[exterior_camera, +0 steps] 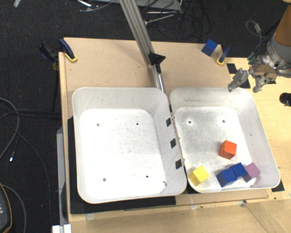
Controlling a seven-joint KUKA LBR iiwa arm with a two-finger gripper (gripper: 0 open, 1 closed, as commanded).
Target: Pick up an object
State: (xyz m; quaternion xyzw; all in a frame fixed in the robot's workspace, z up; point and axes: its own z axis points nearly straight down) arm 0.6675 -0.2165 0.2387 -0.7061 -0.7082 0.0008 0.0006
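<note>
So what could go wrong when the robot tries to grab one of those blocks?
The blue block sits touching the purple block in the right bin's near corner, so the gripper might bump one while reaching for the other. The yellow block lies close to the bin's sloped wall, which could block a finger. The orange block stands alone and looks the safest pick.

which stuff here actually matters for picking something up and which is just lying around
For the job:
- hand, over the right bin's far right corner
- orange block, yellow block, blue blocks, purple block, all in the right bin

Just lying about:
- left bin
- blue block on the bench, outside the bins
- clamps
</note>
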